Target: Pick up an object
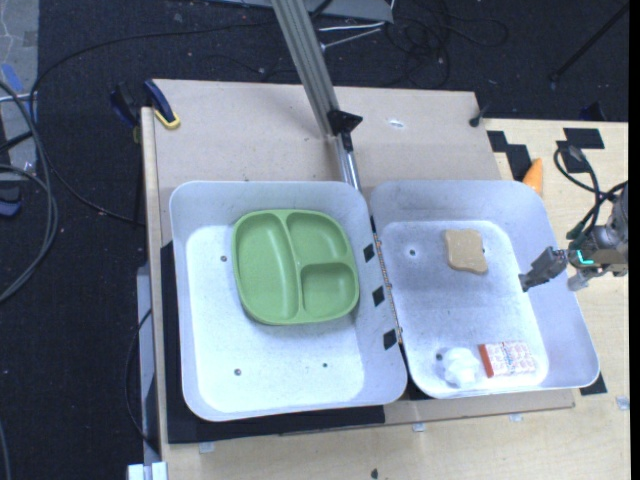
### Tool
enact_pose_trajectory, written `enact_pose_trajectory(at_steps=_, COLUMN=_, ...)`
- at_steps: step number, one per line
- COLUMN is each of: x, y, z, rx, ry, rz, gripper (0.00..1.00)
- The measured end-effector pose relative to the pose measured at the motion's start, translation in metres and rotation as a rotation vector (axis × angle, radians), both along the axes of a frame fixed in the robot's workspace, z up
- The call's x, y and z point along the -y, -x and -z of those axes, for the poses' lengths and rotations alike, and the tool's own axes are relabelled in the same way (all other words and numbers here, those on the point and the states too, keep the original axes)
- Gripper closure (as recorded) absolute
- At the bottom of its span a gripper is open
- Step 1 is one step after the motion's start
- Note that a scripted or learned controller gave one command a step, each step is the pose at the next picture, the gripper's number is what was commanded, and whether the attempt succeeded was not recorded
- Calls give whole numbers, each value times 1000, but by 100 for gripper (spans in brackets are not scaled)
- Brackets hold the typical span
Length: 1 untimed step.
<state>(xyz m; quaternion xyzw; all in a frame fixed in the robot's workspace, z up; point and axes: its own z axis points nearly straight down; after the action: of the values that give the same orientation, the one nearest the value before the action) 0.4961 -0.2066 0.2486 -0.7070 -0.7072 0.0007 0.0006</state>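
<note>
At the right rim of the right bin (pixel 520 200), the gripper (pixel 549 266) hangs over the bin's edge, reaching in from the right; whether its pincer is spread or pressed together cannot be told from this angle, and nothing is seen between its tips.

Largest first. The two shallow white bins sit side by side on the bench (pixel 250 128), both with matte, slightly scuffed floors and rounded corners. The left bin (pixel 200 368) carries a smooth green plastic plate (pixel 296 266) with three compartments and rounded edges, lying toward its far half.

In the right bin, a tan, flat, roughly square piece like a slice of toast (pixel 465 250) lies toward the far right part, nearest the gripper. Near the front edge lies a small flat red-and-white packet (pixel 508 357), and just beside it, to the left, a small white crumpled lump (pixel 460 366).

Likely risks: the bin's raised right rim could catch the pincer as it comes in low. The flat toast-like piece and the packet hug the floor, so the tips may slide over them. The lump looks soft and could squash or slip free.
</note>
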Motion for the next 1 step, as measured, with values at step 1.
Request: enact_pose_trajectory(at_steps=1, x=0, y=0, z=-1, rx=2, ry=1, rz=0, gripper=0)
